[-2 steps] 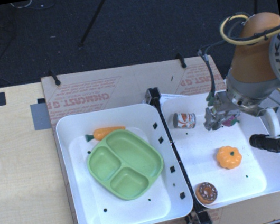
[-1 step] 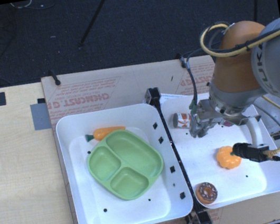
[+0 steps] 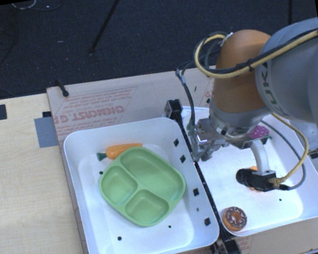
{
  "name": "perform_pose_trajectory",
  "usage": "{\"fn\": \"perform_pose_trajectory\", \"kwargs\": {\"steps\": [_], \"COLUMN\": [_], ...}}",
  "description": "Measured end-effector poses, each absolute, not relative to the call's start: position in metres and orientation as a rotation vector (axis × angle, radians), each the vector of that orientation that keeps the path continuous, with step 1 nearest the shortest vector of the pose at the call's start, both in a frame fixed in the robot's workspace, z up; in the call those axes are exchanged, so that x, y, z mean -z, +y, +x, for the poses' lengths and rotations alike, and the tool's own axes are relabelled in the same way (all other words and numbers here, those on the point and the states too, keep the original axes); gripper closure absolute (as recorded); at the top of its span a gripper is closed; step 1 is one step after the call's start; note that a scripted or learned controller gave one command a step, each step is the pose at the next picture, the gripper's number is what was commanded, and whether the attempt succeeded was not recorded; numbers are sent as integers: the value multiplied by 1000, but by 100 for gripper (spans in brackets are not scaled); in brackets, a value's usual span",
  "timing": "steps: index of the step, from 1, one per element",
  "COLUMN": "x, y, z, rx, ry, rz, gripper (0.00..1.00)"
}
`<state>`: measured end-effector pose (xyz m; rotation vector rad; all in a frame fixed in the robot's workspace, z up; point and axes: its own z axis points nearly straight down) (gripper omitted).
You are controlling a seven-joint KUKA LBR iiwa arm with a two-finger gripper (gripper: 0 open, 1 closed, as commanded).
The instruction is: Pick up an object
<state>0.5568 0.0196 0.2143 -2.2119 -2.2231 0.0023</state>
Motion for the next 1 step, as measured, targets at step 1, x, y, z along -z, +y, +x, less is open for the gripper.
{"fn": "perform_pose_trajectory", "kwargs": {"steps": [1], "x": [-215], "y": [64], "z": [561], "rx": [-3], "ry": [-2224], "rz": [-2215], "gripper": [100]}}
